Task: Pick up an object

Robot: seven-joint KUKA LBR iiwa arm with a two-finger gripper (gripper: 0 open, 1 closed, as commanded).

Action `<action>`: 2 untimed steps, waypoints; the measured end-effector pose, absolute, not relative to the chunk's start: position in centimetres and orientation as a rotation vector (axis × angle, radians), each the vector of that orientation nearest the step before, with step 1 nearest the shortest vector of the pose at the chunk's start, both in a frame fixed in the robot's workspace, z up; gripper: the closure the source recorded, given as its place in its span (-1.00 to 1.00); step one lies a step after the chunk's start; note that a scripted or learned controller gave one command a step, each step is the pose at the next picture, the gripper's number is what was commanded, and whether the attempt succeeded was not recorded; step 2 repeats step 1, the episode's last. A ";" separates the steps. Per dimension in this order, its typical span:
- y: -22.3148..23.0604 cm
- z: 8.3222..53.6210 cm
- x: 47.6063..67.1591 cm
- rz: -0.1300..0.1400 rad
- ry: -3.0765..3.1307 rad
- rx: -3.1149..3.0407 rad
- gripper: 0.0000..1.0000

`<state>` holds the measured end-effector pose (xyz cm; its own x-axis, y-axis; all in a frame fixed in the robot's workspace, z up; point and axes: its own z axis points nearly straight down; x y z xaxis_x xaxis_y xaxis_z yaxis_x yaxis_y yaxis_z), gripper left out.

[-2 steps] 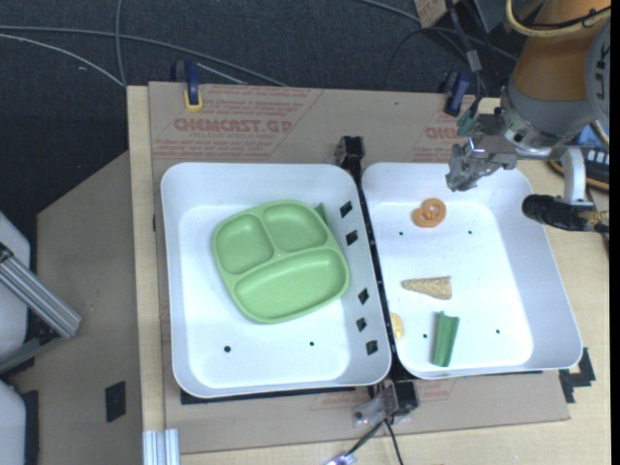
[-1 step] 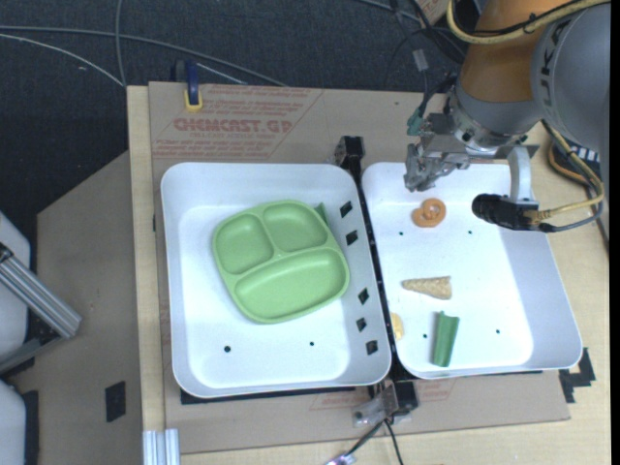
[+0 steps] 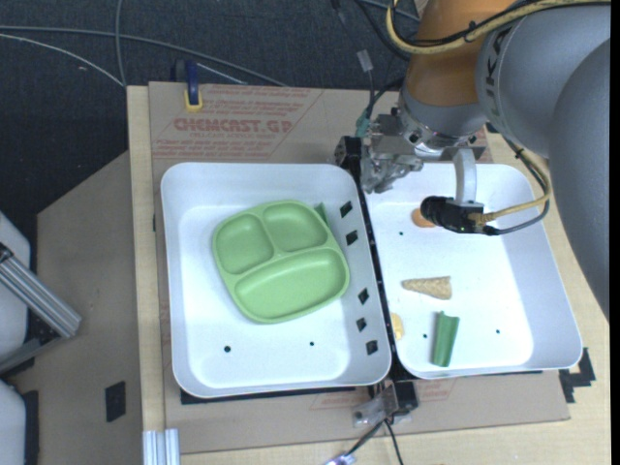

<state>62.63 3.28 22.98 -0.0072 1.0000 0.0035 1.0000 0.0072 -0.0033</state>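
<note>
We see a green stick (image 3: 444, 339) lying flat in the right bin (image 3: 523, 298), w/ a tan wedge (image 3: 427, 286) just above it

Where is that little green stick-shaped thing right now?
The small green stick-shaped piece lies in the right white bin, near its front edge, just below the tan wedge-shaped piece and well clear of the gripper.

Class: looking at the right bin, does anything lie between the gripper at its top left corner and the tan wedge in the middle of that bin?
Nothing visible does. The gripper hangs over the right bin's top left corner, and bare white floor runs from there to the tan wedge. The orange piece lies off to the side; the green stick lies beyond the wedge.
</note>
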 end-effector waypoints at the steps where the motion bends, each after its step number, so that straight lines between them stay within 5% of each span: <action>1: 8.5 23.7 62.4 -0.004 -2.228 -2.213 1.00; 2: 8.5 23.7 62.4 -0.004 -2.228 -2.213 1.00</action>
